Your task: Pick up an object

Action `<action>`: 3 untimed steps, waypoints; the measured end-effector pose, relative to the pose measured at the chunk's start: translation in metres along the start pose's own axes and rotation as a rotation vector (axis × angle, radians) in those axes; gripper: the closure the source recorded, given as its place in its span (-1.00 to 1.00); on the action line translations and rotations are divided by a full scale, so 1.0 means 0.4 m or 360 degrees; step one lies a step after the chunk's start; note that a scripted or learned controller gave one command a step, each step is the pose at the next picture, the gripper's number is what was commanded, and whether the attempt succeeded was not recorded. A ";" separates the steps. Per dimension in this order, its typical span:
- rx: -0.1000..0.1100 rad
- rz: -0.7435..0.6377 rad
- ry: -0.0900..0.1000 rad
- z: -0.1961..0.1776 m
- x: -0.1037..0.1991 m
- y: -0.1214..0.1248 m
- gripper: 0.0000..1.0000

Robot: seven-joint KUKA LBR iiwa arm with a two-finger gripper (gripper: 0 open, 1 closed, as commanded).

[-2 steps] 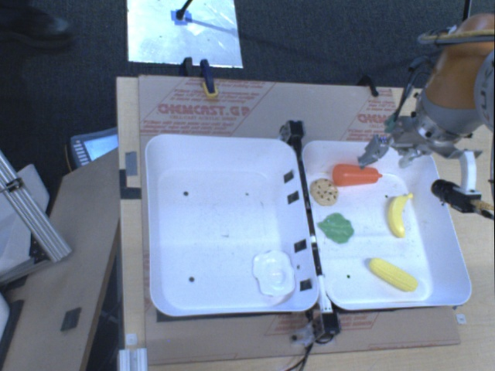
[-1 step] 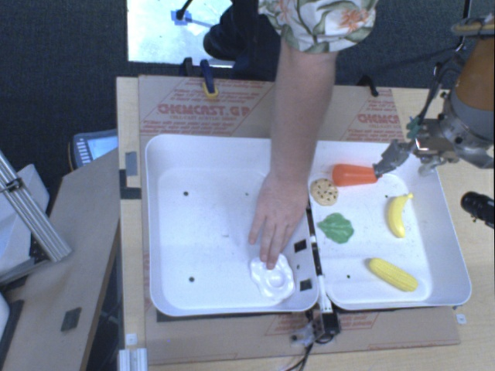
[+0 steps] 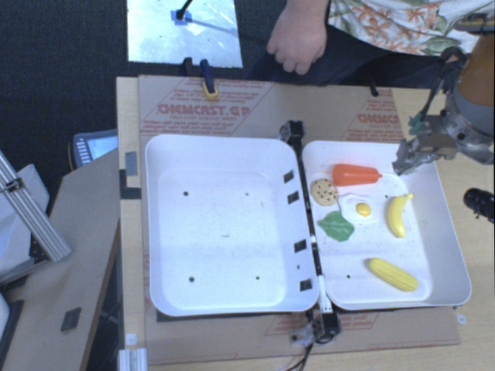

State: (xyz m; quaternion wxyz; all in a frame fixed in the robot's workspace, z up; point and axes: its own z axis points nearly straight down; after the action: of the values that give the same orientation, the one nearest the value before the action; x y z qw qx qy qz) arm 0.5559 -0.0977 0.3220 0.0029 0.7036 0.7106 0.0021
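Note:
The right bin (image 3: 445, 230) holds an orange carrot (image 3: 356, 175), a round cookie (image 3: 324, 192), a fried egg (image 3: 359, 207), a green leaf (image 3: 337, 226), a yellow banana (image 3: 397, 214) and a corn cob (image 3: 392, 274). My gripper (image 3: 407, 163) hangs over the bin's far right part, just right of the carrot's tip and above the banana. Nothing shows between its fingertips.
The left bin (image 3: 224, 222) sits beside the right one, joined by a black clip strip (image 3: 303, 222). A person's hand (image 3: 296, 39) hangs past the bench's far edge. A metal sheet (image 3: 184, 20) lies at the back left. Yellow clamp (image 3: 209, 87) at the cardboard's far edge.

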 end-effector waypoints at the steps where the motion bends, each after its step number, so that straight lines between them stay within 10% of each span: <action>1: 0.0030 0.0014 0.0007 0.274 0.058 -0.165 1.00; 2: -0.0007 0.0000 0.0003 0.016 0.160 -0.112 1.00; 3: 0.0002 0.0003 0.0002 0.001 0.154 -0.113 1.00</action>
State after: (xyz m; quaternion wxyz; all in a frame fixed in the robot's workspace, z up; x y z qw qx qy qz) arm 0.5100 -0.0366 0.3213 0.0020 0.7042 0.7100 0.0020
